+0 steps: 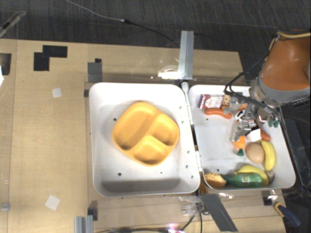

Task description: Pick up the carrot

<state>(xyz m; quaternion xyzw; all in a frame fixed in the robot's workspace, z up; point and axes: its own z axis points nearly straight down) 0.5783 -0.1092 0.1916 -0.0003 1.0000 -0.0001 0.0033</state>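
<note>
Carrot (239, 142): right bin (214, 144), beside brown potato (254, 152).
Hand (241, 130): directly above carrot; finger state cannot be told.
Left bin (99, 130): yellow divided plate (146, 132).

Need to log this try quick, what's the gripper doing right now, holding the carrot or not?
Gripper: down in the right bin, right above the carrot; open, shut or holding cannot be told from this view.

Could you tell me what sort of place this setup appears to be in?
Probably a robotics lab test bench: a wooden bench bears two shallow white bins, the left holding a yellow divided plate, the right toy food beneath the grey-and-orange arm.
</note>
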